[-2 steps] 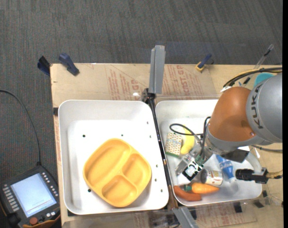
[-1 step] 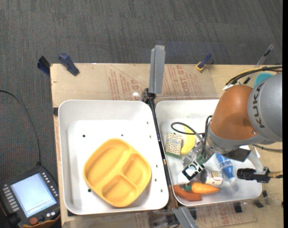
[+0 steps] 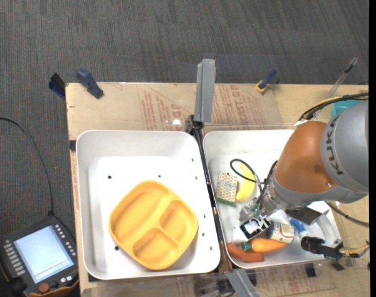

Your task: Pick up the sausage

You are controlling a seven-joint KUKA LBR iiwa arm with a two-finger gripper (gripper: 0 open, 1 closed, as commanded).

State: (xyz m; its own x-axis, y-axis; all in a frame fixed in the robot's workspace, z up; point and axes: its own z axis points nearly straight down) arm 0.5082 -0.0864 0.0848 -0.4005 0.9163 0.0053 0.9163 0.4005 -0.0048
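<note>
Right bin [image 3: 336, 252]: hand [image 3: 257, 226] above sausage [image 3: 244, 253], carrot [image 3: 268, 245]; grip state can't tell.

Illumination even and moderate, from overhead. White bins [image 3: 88, 159] at centre frame render bright without clipping; faint glare on the clear sheet over the cardboard tabletop [image 3: 163, 104]. Soft shadow beneath the yellow tray [image 3: 153, 224]. Dark carpet [image 3: 113, 30] in upper frame shows grain. Overall focus slightly soft; no marked edge distortion.
</note>
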